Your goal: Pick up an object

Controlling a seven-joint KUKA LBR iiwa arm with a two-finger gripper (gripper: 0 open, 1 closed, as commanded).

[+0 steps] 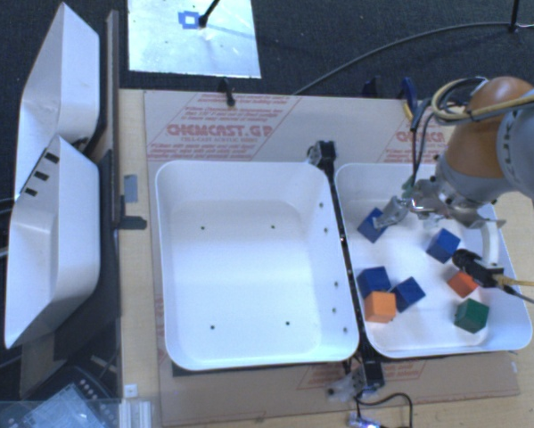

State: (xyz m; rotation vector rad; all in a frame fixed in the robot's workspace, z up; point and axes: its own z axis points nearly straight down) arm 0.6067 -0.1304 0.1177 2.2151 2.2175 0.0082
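Over the right bin (516, 333), the arm (503, 145) reached in from the right edge of the bench, its orange band above the wrist. The gripper (393, 212) hung low near the bin's far left corner, its metal tip touching or just above a blue block (372, 226) that sat tilted against the bin's left wall. Whether that block lay between the fingers could not be told from this slanted view, nor could their spread.

Elsewhere in the same bin, a second blue block (442, 244) lay just right of the gripper, nearer the middle. Two more blue blocks (373, 281) and (409, 292) sat close together toward the near left corner, with an orange block (380, 307) touching the first of them on its near side. A smaller orange block (463, 283) and a green block (472, 315) lay toward the near right corner.

The left bin (173, 239) stood beside it, their long walls touching.
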